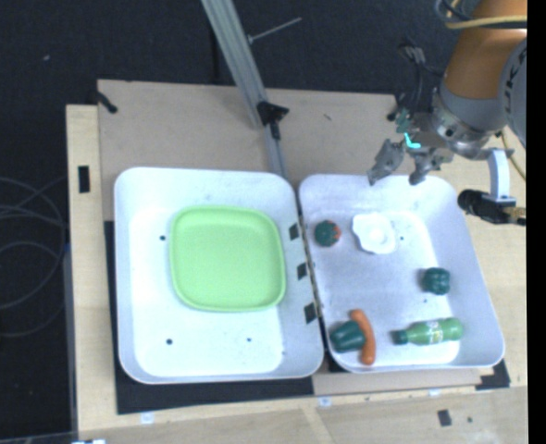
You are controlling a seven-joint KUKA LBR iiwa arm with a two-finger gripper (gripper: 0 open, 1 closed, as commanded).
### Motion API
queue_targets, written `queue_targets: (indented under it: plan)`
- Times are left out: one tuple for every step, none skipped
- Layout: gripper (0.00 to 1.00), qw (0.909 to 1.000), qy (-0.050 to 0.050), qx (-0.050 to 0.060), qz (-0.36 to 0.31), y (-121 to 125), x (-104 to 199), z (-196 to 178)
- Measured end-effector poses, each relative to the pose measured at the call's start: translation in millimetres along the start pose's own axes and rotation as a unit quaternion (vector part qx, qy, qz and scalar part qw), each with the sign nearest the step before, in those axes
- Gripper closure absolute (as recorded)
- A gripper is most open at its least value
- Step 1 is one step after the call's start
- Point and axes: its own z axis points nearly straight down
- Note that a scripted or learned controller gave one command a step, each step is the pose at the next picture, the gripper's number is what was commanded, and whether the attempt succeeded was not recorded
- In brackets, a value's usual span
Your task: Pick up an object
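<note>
Jaws spread wide, nothing between them; the gripper [401, 166] hangs over the right bin's [467, 248] far rim. Inside that bin: one bottle [428, 332], one carrot [364, 334], three green lumps, one white blob [375, 233].

Two white bins [208, 185] sat on a pale tan bench [180, 109] against a black floor; the left one held a plain light green plate [227, 258]. In the right bin [472, 257], a white lump [375, 233] lay near twelve o'clock, a dark green ball [326, 234] at ten, a dark green block [435, 280] at three, a green bottle [428, 332] with a white label at five, and an orange sausage [364, 334] beside a green piece [345, 338] at seven. The arm [481, 54] at one o'clock was grey with an orange band, its grey gripper [402, 167] showing a small cyan light.
</note>
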Motion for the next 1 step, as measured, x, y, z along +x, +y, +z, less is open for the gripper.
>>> queue_targets:
  plan:
    - [0.00,1.0000,0.000,0.000,0.000,0.0,0.0,0.0]
